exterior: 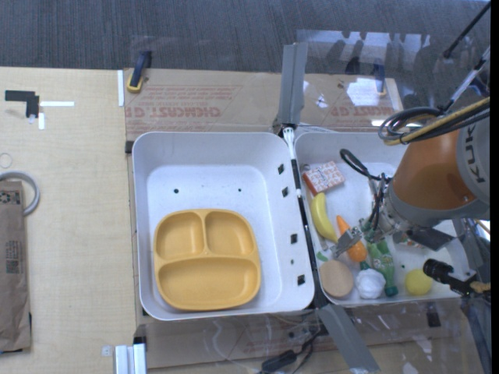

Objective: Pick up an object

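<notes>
Nearest the camera, a tan egg-like ball (337, 278), a white ball (371, 284) and a lemon (419, 281) lie in the right bin (343, 144). Just beyond, the gripper (352, 240) reaches down-left over the carrot (352, 246); whether its jaws are apart is unclear. The banana (323, 216) lies beside a red-and-white box (323, 178). "KU" shows on the arm (433, 168).

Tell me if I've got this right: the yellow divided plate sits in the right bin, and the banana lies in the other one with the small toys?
Not quite. The camera view shows the yellow divided plate in the left bin, not the right. The rest holds: the banana lies in the other bin, the right bin, among the small toys, where the arm's tool reaches in.
</notes>
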{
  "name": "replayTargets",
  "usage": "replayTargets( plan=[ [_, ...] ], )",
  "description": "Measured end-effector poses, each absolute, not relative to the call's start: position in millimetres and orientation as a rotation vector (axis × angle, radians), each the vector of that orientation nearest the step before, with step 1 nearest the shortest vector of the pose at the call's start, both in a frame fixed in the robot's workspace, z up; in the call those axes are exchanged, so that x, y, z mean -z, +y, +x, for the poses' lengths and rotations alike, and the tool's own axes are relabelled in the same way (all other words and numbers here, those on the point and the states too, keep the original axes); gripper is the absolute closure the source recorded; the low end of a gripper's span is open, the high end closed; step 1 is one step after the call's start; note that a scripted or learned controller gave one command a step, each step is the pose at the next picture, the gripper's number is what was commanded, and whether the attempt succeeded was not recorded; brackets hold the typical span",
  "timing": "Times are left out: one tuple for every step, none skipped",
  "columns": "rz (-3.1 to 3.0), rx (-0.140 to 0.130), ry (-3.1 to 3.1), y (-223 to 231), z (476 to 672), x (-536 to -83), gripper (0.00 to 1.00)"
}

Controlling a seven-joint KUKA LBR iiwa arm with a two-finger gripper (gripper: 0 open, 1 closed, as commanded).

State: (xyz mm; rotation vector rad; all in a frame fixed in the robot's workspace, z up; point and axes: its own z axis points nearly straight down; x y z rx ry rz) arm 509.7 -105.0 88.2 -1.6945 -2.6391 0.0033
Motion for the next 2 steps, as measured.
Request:
replayTargets(
  plan=[
    [-1.699, -0.005, -2.632, -106, 509.6, -94, 1.00],
    [-1.575, -0.004, -2.714, -59, 533.2, -188, 1.00]
  ],
)
